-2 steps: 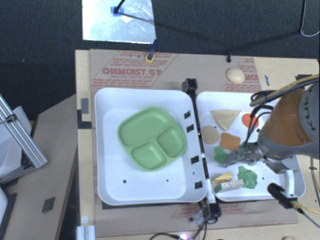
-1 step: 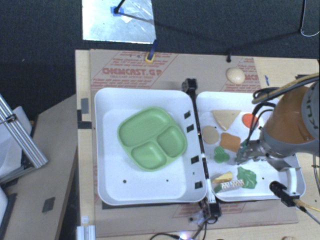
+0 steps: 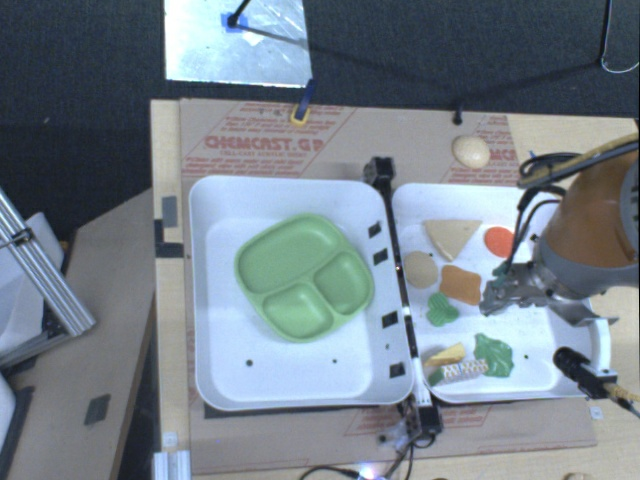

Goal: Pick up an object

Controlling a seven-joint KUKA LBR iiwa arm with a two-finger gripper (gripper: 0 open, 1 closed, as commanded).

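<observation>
Toy foods crowd the right bin; its top edge lies bare

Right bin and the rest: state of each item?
green divided plate: upright in left bin.
orange block: flat in right bin, beside end effector.
tan wedge: flat.
green leafy piece: flat, untouched.
red disc: partly hidden by arm.

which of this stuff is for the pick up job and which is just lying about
For the job:
claw
orange block
green leafy piece
small green piece
tan wedge
red disc

Lying about:
green divided plate
beige egg
foil sheet
</observation>
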